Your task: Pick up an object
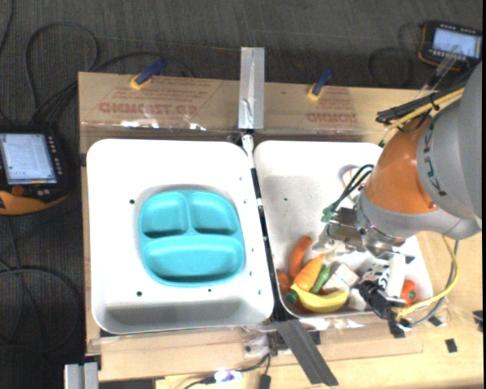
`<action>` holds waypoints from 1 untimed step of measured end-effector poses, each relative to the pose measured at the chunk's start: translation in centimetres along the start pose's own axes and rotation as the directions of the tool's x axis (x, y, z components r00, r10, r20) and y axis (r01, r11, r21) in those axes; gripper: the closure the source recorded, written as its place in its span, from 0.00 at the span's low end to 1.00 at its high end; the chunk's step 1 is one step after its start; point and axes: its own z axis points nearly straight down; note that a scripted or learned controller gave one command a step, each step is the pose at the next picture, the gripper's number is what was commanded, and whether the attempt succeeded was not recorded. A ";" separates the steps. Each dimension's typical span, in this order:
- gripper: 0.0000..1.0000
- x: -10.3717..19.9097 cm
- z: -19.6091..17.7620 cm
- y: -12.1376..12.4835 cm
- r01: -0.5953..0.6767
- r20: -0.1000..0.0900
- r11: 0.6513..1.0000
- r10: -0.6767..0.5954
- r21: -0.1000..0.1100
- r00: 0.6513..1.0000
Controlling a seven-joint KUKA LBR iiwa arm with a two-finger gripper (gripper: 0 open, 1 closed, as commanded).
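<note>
Below the orange-banded arm, the end effector (358, 259) hangs low in the right bin (308, 177); its finger spacing cannot be told. Beside it lie a banana (317, 301) and carrots (305, 275). A turquoise divided plate (193, 235) sits in the left bin (113, 177).

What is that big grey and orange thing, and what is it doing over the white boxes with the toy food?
That is a robot arm, grey with an orange band, reaching in from the right. The picture comes from one camera above the bench, looking down. Two shallow white bins sit side by side. The left white bin holds a turquoise plastic plate with three sections. The right white bin holds a pile of toy food: a yellow banana, an orange carrot and other small pieces. The arm's gripper hangs over that pile. I cannot tell whether it is gripping anything.
</note>
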 end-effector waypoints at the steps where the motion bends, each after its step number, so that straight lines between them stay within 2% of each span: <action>1: 1.00 -2.7 4.7 0.3 0.444 0.009 0.895 -0.444 -0.027 0.896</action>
